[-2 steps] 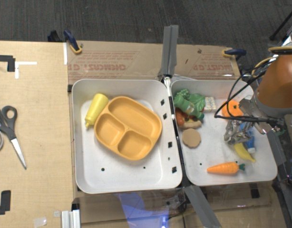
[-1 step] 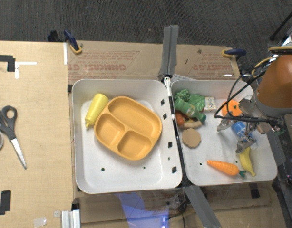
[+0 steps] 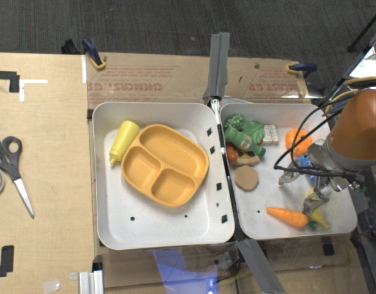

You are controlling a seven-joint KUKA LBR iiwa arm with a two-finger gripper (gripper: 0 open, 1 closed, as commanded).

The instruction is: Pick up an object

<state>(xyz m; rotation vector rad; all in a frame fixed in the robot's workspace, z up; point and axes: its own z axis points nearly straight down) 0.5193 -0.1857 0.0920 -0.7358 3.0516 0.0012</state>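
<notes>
My gripper point(image 3: 315, 196) hangs low over the right side of the right bin point(image 3: 261, 226), under the grey wrist with its orange band. An orange carrot point(image 3: 287, 217) lies just left of and below it, near the bin's front wall. A small yellow piece point(image 3: 321, 220) lies right under the gripper. Left of the gripper rests a round brown disc point(image 3: 246, 178). At the back of this bin are a green toy point(image 3: 244, 133), a red and brown item point(image 3: 238, 156), a small pale block point(image 3: 270, 133) and an orange object point(image 3: 296, 141), partly behind cables.
The left bin point(image 3: 108, 225) holds an orange divided plate point(image 3: 165, 164) and a yellow bottle-like toy point(image 3: 124, 141). A grey divider point(image 3: 220, 72) runs between the bins. Scissors point(image 3: 13, 170) lie on the bench far left. Black cables loop over the right bin's back right.
</notes>
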